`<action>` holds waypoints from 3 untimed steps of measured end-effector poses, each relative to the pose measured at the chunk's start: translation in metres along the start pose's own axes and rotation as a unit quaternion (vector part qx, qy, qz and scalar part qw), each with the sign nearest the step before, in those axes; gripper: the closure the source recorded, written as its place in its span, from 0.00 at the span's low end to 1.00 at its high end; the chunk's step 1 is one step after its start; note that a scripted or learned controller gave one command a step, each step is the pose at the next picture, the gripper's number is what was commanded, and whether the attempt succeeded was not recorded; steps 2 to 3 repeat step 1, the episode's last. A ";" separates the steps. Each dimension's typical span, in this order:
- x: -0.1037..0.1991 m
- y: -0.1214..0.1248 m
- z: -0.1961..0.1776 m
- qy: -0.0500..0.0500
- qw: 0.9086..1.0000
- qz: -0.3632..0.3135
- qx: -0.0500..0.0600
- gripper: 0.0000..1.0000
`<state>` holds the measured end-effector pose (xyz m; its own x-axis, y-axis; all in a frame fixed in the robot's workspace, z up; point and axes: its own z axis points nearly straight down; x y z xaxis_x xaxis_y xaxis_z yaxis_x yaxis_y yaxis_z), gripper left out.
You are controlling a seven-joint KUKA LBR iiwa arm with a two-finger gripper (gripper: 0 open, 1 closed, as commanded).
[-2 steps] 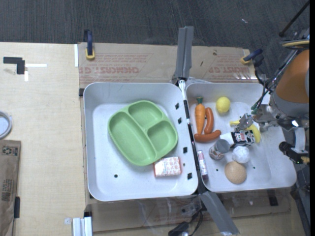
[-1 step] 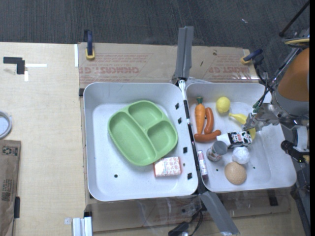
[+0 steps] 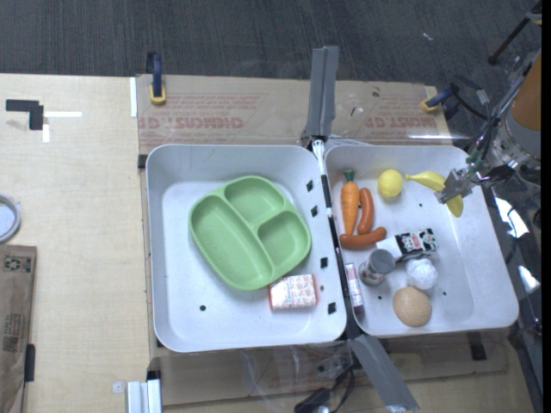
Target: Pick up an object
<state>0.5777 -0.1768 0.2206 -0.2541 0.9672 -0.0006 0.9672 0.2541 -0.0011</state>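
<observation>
Banana: curved yellow plastic banana [image 3: 428, 180] lying at the far right of the right white bin [image 3: 482, 312], just beside the small yellow lemon [image 3: 391, 183]; judged the likely target, being nearest the tool.
Gripper: grey two-finger gripper [image 3: 454, 189] low over the banana's right end, touching or nearly so; cannot tell whether it is released or clenched, and nothing shows clearly between its tips.
Right bin, other items: orange carrot [image 3: 349, 205], red-orange sausage pieces [image 3: 364, 231], black-and-white carton [image 3: 415, 243], white ball [image 3: 422, 273], tan egg-shaped object [image 3: 412, 306], small grey cup [image 3: 376, 267].
Left bin: pale green divided plate [image 3: 249, 231], pink-and-white snack box [image 3: 294, 293] at its near edge.
Desk: light wooden desk [image 3: 69, 188] under both bins.
Progress: approach looks made; no lift visible. Secure grasp and raise are left, by my reading.
</observation>
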 end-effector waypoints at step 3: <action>0.024 -0.003 0.014 0.001 0.998 0.067 0.001 1.00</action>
